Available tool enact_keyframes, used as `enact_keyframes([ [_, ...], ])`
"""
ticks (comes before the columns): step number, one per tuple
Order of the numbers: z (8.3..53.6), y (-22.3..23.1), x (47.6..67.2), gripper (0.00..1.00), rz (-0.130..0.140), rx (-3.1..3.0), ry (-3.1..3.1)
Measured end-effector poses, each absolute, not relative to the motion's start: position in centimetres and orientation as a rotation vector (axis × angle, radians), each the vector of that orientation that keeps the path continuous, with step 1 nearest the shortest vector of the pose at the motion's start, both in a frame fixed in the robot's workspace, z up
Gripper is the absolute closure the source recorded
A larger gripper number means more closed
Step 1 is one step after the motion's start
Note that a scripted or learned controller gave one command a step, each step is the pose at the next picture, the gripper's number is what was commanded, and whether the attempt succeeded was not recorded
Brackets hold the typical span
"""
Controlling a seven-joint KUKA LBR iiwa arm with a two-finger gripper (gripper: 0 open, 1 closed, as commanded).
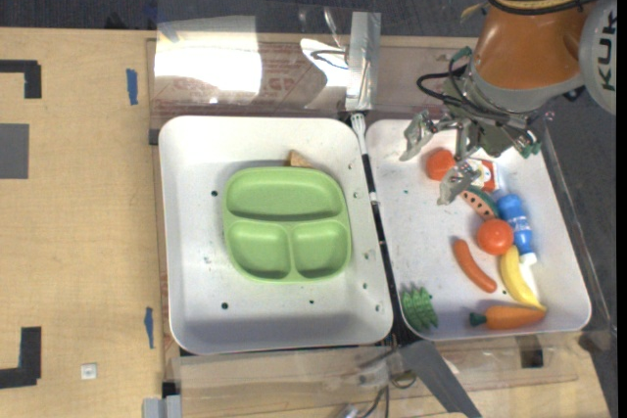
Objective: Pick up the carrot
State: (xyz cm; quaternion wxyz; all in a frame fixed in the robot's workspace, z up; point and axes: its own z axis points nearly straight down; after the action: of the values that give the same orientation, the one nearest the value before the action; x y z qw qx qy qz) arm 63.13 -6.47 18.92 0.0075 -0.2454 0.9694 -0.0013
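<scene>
The carrot [509, 316], orange with a small green stem end on its left, lies along the near edge of the right bin [411, 240]. My gripper [443, 160] hangs over the far part of that bin, well away from the carrot. It is open, its metal fingers [417, 136] spread around a red-orange ball [438, 164] with no grip on it.
Between the gripper and the carrot lie a watermelon slice [478, 202], a blue piece [515, 218], a tomato [495, 236], a red sausage [474, 266] and a banana [518, 278]. A green leafy toy [421, 307] sits at the near left corner. The left bin holds a green divided plate [287, 220].
</scene>
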Motion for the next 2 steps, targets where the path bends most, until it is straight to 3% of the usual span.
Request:
enact_keyframes([
  [1, 18.61, -3.38, 56.56, 0.00, 0.002, -0.817, 3.028],
  [2, 18.58, -4.12, 55.80, 0.00, 0.001, -0.059, 3.138],
])
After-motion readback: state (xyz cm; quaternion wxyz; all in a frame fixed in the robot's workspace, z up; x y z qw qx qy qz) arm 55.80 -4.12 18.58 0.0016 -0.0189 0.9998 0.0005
